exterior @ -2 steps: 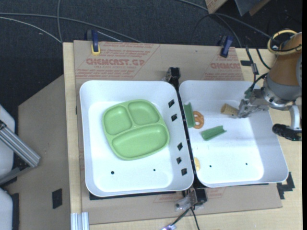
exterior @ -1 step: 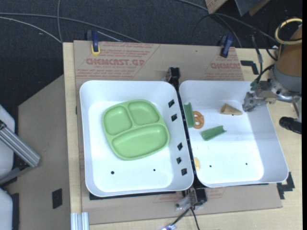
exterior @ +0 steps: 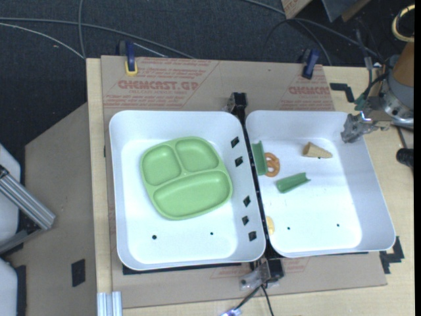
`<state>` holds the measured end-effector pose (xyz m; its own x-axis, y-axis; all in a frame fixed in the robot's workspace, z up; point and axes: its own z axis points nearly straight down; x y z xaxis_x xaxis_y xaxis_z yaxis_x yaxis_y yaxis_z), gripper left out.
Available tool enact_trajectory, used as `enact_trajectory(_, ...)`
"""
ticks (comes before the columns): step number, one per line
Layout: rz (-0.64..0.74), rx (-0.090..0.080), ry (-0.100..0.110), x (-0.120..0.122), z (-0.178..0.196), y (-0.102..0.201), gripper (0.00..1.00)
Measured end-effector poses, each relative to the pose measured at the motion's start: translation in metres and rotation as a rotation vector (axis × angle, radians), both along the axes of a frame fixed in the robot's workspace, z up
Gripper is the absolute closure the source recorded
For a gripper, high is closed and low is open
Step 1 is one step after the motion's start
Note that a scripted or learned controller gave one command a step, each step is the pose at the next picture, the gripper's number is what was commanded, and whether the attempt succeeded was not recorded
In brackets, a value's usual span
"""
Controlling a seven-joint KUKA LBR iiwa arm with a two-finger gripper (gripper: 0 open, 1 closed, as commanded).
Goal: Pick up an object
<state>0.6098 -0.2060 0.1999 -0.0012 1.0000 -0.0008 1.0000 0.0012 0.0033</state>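
Grey metal jaws hang at the top right edge of the right white plastic bin. I cannot tell if the jaws are wide or narrow, because they look small and blurry from this camera. Nothing can be seen between them.

I think the picking-up step has not really begun. The arm sits at the edge of the bin, above its rim, and no thing is touched yet. Next the jaws would need to move over one thing, go down, and close on it.

Close to the jaws, just to their left, lies a small tan wedge-shaped piece. It looks like the easiest one to reach. Farther left and lower lies a green flat stick. Past that, by the bin's far wall, sits a small orange pretzel-shaped toy, touching a dark green strip. A tiny yellow bit sits low by that same wall.

Far from the jaws, the left white plastic bin holds a light green plastic tray with three sections. Both bins rest on the brown cardboard-covered desk.
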Motion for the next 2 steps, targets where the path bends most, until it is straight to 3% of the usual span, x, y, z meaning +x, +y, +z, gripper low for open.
enact_trajectory(1,0.0,0.0,0.001,0.001,0.02,0.0,1.0)
enact_trajectory(2,0.003,0.002,0.003,0.004,0.032,0.05,1.0)
